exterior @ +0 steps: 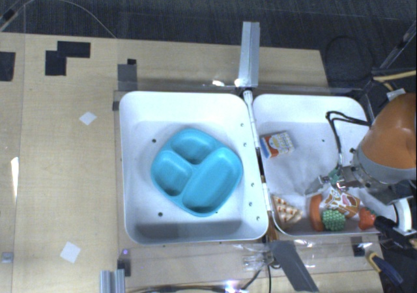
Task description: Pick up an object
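My gripper (336, 185) hangs low over the front right part of the right bin (306, 116). Right under it lies a cluster of toy food: an orange piece (316, 210), a green bumpy piece (334, 221), a red-and-white patterned item (340, 201) and a small orange-red piece (365, 220). The gripper partly covers this cluster, and I cannot make out whether anything sits between its tips. A pizza slice toy (287, 209) lies at the bin's front left. A small red-and-white carton (277, 144) rests further back near the divider.
The left bin (137, 155) holds a blue divided plate (197, 171). The arm's orange band (394, 132) looms over the right bin's right wall, with a black cable (335, 129) looping beside it. A metal post (249, 54) stands behind the bins.
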`<state>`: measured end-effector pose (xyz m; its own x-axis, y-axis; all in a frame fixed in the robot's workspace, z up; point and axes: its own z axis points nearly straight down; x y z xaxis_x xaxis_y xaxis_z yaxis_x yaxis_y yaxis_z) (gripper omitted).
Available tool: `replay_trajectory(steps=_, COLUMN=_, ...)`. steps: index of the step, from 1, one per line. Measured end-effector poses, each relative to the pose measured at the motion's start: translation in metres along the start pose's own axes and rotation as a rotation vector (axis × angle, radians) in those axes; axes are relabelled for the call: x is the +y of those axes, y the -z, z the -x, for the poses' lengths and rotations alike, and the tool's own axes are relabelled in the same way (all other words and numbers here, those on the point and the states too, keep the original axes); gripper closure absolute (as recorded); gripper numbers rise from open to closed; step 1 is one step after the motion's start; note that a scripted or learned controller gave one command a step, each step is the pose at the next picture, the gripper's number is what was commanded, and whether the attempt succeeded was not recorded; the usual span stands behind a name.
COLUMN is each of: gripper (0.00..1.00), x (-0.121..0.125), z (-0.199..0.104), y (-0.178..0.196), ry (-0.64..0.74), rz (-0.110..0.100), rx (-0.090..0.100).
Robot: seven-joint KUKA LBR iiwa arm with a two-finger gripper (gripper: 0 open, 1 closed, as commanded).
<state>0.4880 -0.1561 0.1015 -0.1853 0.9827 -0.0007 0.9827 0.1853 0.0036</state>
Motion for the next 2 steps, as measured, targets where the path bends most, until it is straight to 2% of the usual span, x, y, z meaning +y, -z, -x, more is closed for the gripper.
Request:
replay_trajectory(steps=1, gripper=0.0, x=0.009, z=-0.027, y=-0.011, ry=0.509, rz=0.011, rx=-0.01)
replay_trajectory(steps=2, gripper=0.0, x=0.045, z=-0.044, y=-0.011, ry=0.704, rz=0.01, rx=-0.009)
